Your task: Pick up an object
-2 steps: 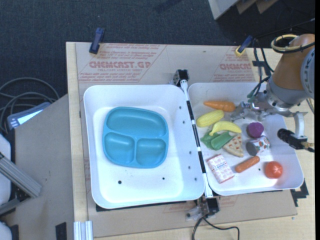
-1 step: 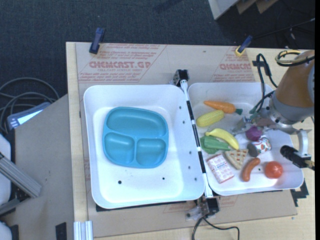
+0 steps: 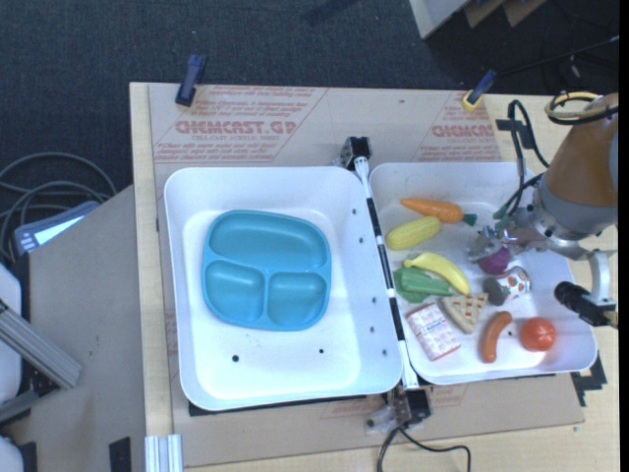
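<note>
dark carpet (image 3: pixel 98 28), wooden bench (image 3: pixel 285 116), loose cables (image 3: pixel 39 180)

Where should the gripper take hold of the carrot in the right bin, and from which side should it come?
Probably across the middle of the carrot, coming straight down from above. It lies flat, pointing left to right, so the fingers would close across its narrow width, front to back. The corn cob lies close in front, so room on that side is tight.

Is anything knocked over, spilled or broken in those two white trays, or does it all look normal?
Nothing stands out. The blue plate lies flat in the left bin. The toy foods, such as the carrot, banana and tomato, lie loose inside the right bin.
</note>
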You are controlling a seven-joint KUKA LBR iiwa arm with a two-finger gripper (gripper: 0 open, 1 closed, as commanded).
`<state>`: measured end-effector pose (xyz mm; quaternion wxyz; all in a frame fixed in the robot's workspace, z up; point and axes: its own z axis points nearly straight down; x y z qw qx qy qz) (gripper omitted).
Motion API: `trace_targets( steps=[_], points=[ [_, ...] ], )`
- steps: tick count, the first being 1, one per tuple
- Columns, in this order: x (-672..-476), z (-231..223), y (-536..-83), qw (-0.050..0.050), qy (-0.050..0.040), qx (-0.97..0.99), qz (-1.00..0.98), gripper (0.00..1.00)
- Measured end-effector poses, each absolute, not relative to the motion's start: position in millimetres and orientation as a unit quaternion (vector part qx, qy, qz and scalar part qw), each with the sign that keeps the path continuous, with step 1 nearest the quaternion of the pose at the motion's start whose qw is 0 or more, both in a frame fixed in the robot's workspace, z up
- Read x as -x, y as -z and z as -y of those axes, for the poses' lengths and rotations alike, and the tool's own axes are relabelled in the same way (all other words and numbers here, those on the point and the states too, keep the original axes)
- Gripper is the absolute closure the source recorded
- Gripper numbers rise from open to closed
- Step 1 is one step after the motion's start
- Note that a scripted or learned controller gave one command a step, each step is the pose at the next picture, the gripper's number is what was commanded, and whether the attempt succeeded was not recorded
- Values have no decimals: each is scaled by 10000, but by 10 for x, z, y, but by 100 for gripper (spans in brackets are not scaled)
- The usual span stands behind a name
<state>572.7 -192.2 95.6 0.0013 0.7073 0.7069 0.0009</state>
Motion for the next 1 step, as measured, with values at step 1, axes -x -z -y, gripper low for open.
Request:
trace_targets(
  steps=[1],
  points=[
    [-6370,1437,-853,6,-8,-7068,-7075,100]
  ],
)
